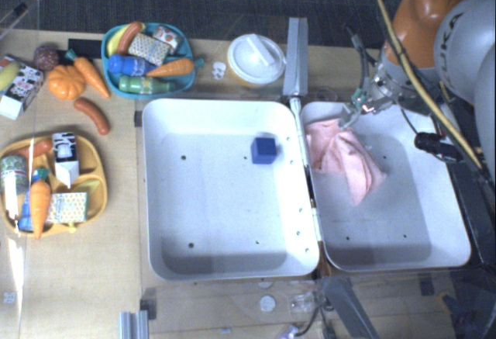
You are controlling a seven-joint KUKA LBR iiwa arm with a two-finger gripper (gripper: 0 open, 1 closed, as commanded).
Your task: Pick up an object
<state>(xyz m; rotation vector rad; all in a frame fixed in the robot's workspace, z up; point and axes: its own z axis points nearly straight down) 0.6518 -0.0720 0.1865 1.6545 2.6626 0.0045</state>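
A small blue cube [264, 149] rests in the left white bin [194, 252], toward its upper right. In the right bin [418, 252] a crumpled pink cloth [345, 155] lies against the left wall. My gripper [355, 111] hangs over the right bin's upper left part, its tip at the upper edge of the pink cloth, where a corner of the cloth rises toward it. The grey arm with its orange band [422, 12] comes in from the upper right.
Left of the bins are a blue bowl [147, 58] and a yellow tray [54, 186], both holding toy food, with loose toy vegetables [77, 81] nearby. A white lidded container [256, 58] stands behind the left bin. A metal divider [293, 58] runs between the bins.
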